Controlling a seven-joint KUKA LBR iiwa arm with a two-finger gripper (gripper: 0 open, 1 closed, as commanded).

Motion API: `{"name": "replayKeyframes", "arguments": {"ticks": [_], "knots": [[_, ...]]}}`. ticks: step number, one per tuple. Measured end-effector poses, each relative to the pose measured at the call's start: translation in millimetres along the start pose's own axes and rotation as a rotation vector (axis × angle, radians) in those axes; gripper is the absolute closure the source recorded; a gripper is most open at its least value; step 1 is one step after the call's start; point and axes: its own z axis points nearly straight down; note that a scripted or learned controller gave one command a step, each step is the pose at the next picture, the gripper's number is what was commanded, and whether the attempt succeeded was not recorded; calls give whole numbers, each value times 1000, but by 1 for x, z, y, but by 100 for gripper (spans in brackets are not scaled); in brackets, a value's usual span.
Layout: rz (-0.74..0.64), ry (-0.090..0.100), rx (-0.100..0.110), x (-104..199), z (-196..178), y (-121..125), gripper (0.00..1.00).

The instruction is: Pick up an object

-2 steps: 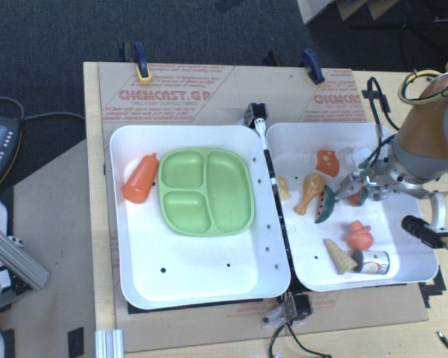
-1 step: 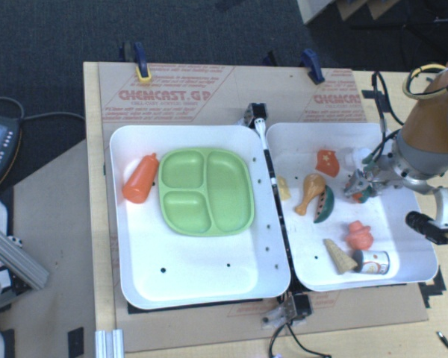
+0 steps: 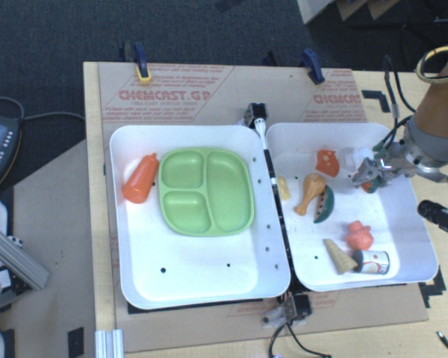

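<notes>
The right bin (image 3: 403,222) holds several toy foods: a red strawberry piece (image 3: 327,162), a tan chicken drumstick (image 3: 309,192), a green watermelon slice (image 3: 325,204), a pink-red piece (image 3: 359,236), a waffle cone (image 3: 340,255) and a small can (image 3: 374,262). My gripper (image 3: 370,173) is low over the bin's upper right part, just right of the strawberry piece. A small red and green item (image 3: 369,187) peeks out right under it. I cannot make out whether anything is held.
The left bin (image 3: 187,274) carries a green divided plate (image 3: 207,191) and an orange bottle (image 3: 140,179) at its left. A small yellow piece (image 3: 284,189) lies near the wall between the bins. Blue clamps (image 3: 141,60) hold the board's far edge.
</notes>
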Motion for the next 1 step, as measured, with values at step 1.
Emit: {"name": "replayKeyframes", "arguments": {"ticks": [1], "knots": [[0,-1,-2,-6,-58,9,100]]}}
